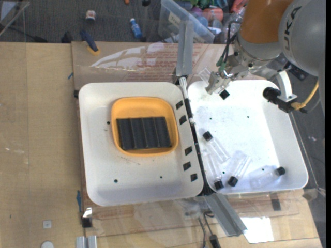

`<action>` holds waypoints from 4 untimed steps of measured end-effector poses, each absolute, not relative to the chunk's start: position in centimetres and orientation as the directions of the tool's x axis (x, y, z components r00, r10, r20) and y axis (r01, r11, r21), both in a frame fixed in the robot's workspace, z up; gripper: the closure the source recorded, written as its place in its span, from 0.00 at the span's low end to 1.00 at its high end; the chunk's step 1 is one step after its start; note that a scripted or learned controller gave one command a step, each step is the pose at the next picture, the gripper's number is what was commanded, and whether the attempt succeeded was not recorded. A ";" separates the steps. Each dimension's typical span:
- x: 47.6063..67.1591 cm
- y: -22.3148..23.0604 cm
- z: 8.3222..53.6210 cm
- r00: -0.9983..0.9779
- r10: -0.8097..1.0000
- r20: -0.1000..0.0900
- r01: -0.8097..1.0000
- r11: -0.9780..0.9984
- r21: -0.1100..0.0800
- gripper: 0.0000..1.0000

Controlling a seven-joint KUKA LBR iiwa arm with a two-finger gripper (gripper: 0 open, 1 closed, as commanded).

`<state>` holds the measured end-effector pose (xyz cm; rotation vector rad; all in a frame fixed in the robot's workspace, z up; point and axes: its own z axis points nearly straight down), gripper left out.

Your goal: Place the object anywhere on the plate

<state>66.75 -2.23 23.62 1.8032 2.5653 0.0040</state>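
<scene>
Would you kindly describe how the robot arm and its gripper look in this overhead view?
The grey KUKA arm has a smooth rounded shell with dark lettering and a broad glossy orange band above the wrist. Thin dark and green cables run down to the small pale metallic two-finger gripper, which bears a small black part beside it.

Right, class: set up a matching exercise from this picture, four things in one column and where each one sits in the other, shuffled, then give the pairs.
Things:
1. yellow plate
2. dark ridged block
3. clear plastic vials
4. gripper

Places:
A. lower part of the right bin
B. on the plate
C. over the right bin's top left corner
D. in the left bin

Pairs: 1-D, 2-B, 3-A, 4-C
</scene>
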 end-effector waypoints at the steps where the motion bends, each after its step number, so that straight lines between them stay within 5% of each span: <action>1: 66.8 -2.4 25.6 -0.369 0.929 -0.004 0.929 0.369 0.006 1.00; 4: 66.7 -4.5 23.7 -0.579 0.815 -0.001 0.815 0.579 0.000 1.00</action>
